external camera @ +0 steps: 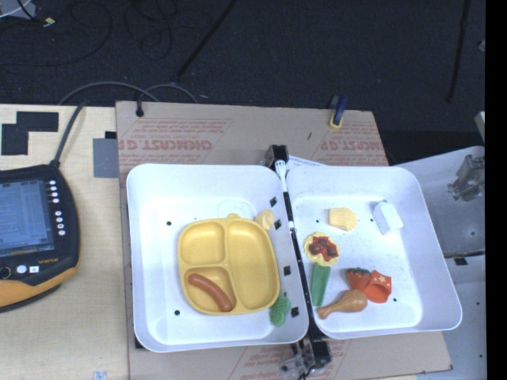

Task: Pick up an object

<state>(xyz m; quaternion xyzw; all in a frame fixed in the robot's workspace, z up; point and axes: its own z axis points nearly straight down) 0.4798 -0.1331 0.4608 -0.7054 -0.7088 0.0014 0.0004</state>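
Observation:
Two white bins sit side by side. In the left bin (146, 212) lies a yellow divided plate (238, 260) with a brown sausage (210, 290) in its front compartment. A small pale yellow piece (264, 218) rests at the plate's far right corner, and a green broccoli (279, 311) lies at the bin's front right. The right bin (432, 244) holds a yellow wedge (343, 218), a white block (386, 216), a yellow tart with red topping (322, 248), a green cucumber (319, 282), a red pepper (371, 283) and a chicken drumstick (344, 303).
Brown cardboard (238, 137) lies under both bins. A teach pendant (32, 228) rests on the bench at the left. A small blue and yellow clip (339, 111) sits at the cardboard's far edge. A grey metal fitting (467, 176) stands at the right.

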